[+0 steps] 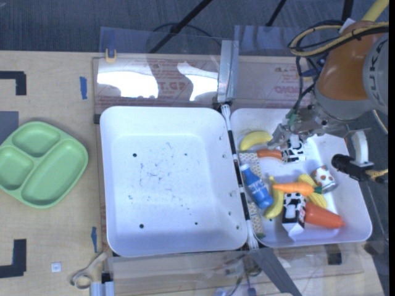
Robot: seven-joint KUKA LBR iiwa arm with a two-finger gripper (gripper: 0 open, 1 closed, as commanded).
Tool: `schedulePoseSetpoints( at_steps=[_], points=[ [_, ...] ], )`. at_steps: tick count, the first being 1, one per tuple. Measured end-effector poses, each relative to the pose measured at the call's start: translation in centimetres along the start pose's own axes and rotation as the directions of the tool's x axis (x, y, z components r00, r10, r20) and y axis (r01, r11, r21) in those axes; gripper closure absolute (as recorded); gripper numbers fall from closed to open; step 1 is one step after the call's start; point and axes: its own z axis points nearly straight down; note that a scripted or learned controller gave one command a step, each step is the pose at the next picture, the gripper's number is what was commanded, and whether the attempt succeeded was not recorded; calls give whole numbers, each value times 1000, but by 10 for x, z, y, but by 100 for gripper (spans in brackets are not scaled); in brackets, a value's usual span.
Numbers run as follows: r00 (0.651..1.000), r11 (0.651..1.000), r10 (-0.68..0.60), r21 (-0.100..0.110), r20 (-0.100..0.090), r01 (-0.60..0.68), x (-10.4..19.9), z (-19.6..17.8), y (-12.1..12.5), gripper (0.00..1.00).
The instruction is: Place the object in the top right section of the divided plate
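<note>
The green divided plate (41,164) lies on the wooden bench at the far left, outside both bins. My gripper (289,137) hangs over the upper part of the right bin (360,228), far from the plate. Right under it lies a small black-and-white cow-patterned item (295,152), with a yellow banana (254,140) and a short orange carrot (269,155) just to its left. I cannot make out whether anything is held. The arm's orange band (345,73) rises at the top right.
The right bin also holds a blue bottle (257,187), another orange carrot (295,189), a cow-patterned carton (292,214), a red-orange carrot (323,217) and a small can (324,179). The left bin (117,128) sits between the gripper and the plate. A metal divider (226,73) stands behind the bins.
</note>
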Motion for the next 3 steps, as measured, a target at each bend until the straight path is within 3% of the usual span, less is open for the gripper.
schedulePoseSetpoints(
  at_steps=[1, 2, 3],
  points=[
    [982, 982, -190, 2, -1, 190, 64, 5, 8, 100],
    [1000, 1000, 25, 5, -1, -25, 128, 6, -37, 100],
    [918, 918, 396, 8, 1, -396, 128, 6, -97, 100]
  ],
)
